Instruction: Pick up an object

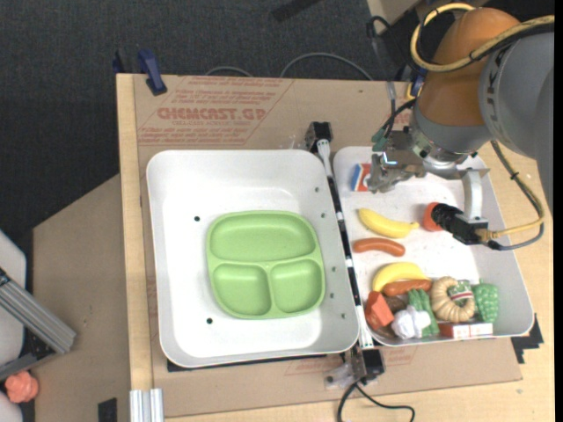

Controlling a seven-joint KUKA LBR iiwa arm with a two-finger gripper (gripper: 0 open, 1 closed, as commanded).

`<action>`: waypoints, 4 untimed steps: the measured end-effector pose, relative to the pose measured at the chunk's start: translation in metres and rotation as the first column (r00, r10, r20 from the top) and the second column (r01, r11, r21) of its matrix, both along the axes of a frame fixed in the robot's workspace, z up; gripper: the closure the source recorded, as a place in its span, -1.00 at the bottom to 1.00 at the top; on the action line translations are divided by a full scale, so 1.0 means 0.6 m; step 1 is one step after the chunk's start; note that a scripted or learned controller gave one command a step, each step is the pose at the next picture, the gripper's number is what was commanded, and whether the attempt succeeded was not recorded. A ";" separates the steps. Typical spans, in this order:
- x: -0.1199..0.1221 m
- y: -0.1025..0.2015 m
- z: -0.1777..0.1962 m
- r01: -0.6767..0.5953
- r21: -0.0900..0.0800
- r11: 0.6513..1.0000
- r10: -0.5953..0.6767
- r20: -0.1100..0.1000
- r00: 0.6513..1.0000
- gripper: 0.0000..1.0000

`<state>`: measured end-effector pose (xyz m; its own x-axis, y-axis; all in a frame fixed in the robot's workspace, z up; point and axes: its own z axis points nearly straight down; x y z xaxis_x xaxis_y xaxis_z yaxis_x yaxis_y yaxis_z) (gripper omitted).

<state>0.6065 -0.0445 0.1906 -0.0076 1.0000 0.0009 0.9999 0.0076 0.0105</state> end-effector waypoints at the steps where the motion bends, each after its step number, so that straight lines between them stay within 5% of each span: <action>1: -0.004 -0.007 -0.010 0.007 -0.001 1.000 -0.007 -0.010 1.000 -1.00; 2: -0.041 -0.026 -0.010 0.009 -0.001 1.000 -0.009 -0.014 1.000 -1.00; 3: -0.047 -0.087 -0.181 0.010 -0.002 1.000 -0.010 -0.009 1.000 -1.00; 4: -0.041 -0.088 -0.150 0.009 -0.007 1.000 -0.009 0.004 1.000 1.00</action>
<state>0.5818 -0.0970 0.1007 0.0012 1.0000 -0.0066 0.9999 -0.0011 0.0145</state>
